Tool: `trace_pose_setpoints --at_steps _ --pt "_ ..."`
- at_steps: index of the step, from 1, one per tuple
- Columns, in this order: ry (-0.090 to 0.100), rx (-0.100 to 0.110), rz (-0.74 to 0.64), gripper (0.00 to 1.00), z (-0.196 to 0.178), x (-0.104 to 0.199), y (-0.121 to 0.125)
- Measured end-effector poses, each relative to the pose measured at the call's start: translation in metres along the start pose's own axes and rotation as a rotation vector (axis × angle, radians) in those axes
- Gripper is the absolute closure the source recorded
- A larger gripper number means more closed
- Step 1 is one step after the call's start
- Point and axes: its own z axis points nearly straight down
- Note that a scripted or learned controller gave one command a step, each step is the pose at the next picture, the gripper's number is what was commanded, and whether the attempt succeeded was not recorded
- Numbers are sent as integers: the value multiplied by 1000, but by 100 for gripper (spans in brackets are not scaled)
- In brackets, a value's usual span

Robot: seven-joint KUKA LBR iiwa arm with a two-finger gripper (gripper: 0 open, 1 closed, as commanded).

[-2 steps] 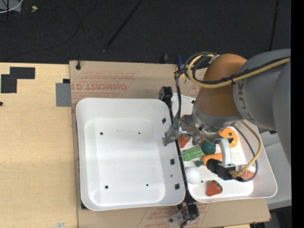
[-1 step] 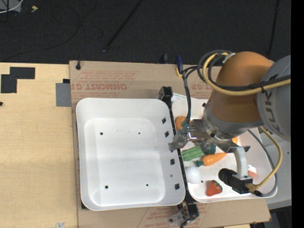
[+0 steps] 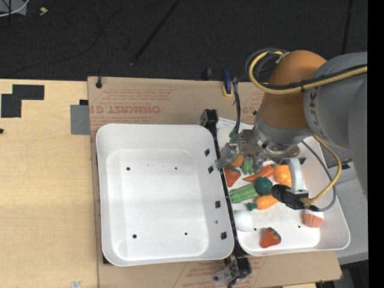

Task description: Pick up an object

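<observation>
The hand [image 3: 240, 155] sits low in the right white plastic bin [image 3: 336, 236], at its left wall, over a heap of small toys. A green ridged toy cucumber [image 3: 243, 193] lies just below it. Whether it grips anything cannot be told.

Red print on the cardboard sheet [image 3: 150, 101] under the bins, above the left bin's far rim, appears upside down and mirrored; it cannot be read with certainty.
</observation>
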Motion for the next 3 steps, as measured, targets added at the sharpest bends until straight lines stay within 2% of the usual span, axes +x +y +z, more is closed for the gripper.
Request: trace_pose_setpoints --at_steps 1,2,3 --pt "2 6 1 0 20 -44 -27" --pt "1 -14 -4 0 87 -73 -18" --pt "2 -2 -3 0 120 -76 35"
